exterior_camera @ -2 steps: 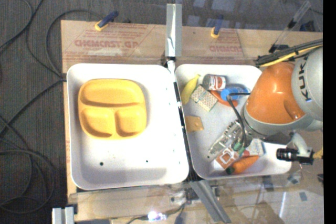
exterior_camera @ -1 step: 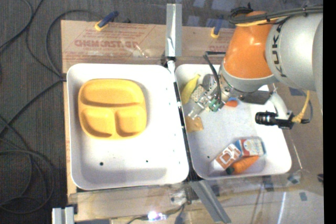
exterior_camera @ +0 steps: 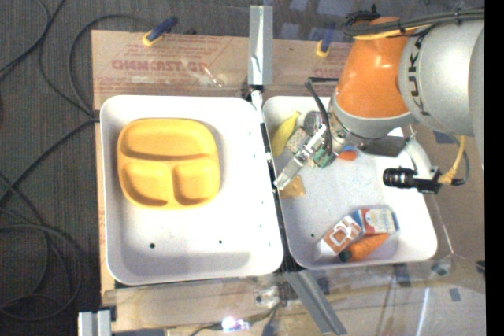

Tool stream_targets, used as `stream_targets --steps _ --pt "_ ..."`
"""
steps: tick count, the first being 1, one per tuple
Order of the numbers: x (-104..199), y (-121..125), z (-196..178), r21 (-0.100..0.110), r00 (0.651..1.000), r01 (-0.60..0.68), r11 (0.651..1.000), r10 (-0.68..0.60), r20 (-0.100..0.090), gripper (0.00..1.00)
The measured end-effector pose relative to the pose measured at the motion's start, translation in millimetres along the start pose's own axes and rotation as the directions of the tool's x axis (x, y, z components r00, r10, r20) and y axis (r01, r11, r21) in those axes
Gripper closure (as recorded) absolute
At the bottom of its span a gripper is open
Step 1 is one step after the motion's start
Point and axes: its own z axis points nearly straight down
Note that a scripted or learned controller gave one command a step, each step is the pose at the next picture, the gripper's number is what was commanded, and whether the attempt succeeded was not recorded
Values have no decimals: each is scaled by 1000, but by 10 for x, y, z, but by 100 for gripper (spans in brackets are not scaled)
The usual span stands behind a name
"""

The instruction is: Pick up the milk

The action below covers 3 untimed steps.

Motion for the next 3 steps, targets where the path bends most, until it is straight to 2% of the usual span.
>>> stream_targets --steps 1,2,3 --pt "-117 439 -265 1 990 144 990 -144 3 0" --pt "1 -307 1 1 969 246 969 -246 0 0" --pt "339 206 -686 -1 945 328 945 -328 2 0"
